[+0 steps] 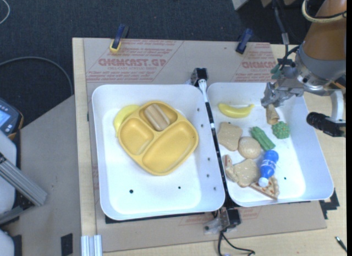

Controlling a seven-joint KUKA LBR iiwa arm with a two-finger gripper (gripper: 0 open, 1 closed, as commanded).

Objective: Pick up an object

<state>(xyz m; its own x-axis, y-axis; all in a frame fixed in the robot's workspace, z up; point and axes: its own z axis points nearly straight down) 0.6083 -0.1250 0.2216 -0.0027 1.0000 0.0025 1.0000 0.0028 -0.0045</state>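
Two white bins [104, 156] on a brown board [143, 56], dark carpet [55, 12] behind; gripper [273, 102] state indiscernible.

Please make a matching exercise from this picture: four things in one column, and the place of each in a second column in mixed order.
Things:
1. yellow plastic banana
2. blue toy bottle
3. brown hot dog bun
4. green toy broccoli

Places:
A. in the yellow divided plate, left bin
B. right bin, near the gripper
C. right bin, far end by the centre divider
D. right bin, near end, beside a pizza slice

Pairs: 1-C, 2-D, 3-A, 4-B
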